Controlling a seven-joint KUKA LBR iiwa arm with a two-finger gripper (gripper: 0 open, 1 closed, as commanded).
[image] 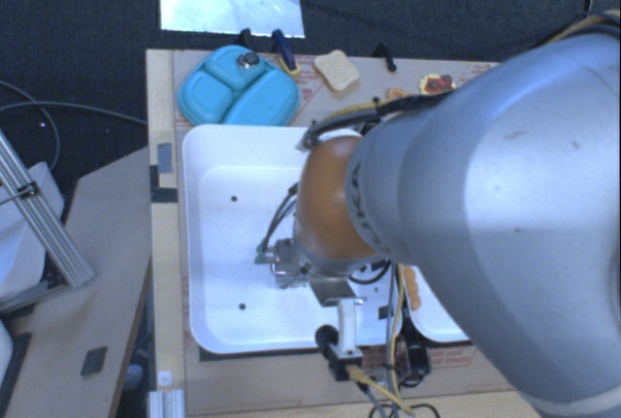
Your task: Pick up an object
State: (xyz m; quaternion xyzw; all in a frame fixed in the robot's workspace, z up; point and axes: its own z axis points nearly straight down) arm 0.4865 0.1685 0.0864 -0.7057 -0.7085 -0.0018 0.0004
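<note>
Jaws state: cannot tell, hidden under the wrist (296,261). Likeliest target is a thin orange strip (414,288) in the right bin (441,329), by its left wall and mostly covered by the arm (505,212). Its long axis runs near-to-far; which end is which is unclear. The wrist hangs over the left bin (194,212). For a good pick, move over the strip and close across its narrow width. A blue tray (238,88) and a bread slice (337,70) lie on the surface (165,309) beyond the bins.

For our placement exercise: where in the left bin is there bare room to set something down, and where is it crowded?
Bare floor runs along the left bin's left wall and far side, toward the blue divided plate. Its right side is crowded under the arm's orange band and wrist.
</note>
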